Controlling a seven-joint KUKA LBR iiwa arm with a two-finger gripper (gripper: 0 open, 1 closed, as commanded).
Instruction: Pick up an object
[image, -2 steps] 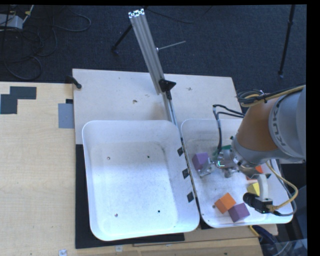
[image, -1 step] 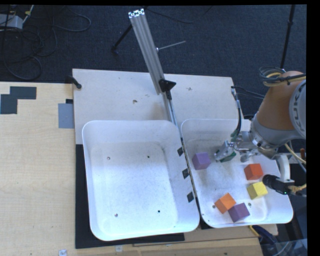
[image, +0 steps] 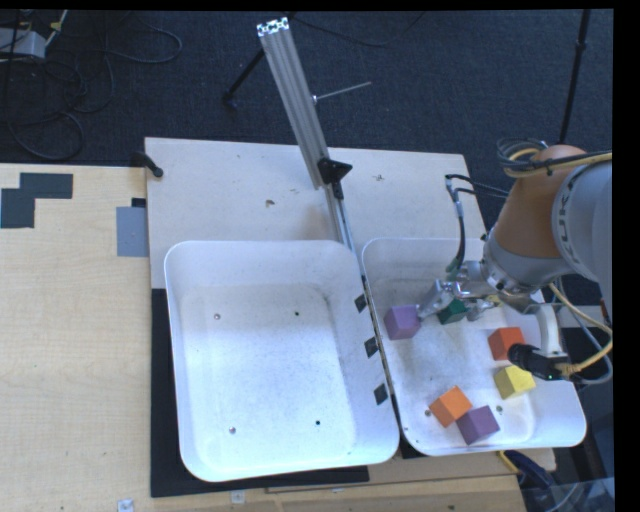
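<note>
Currently I read the purple block (image: 402, 322) as the target: it sits by the right bin's (image: 560, 432) left wall, apart from the other blocks, so access is easy. My gripper (image: 447, 302) hangs low just to its right, beside a green block (image: 453, 312). Can't tell the jaw state, and I see no grasp.

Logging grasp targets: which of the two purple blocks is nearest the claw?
The purple block by the divider, just left of the claw. The other purple block lies at the right bin's front edge.
</note>
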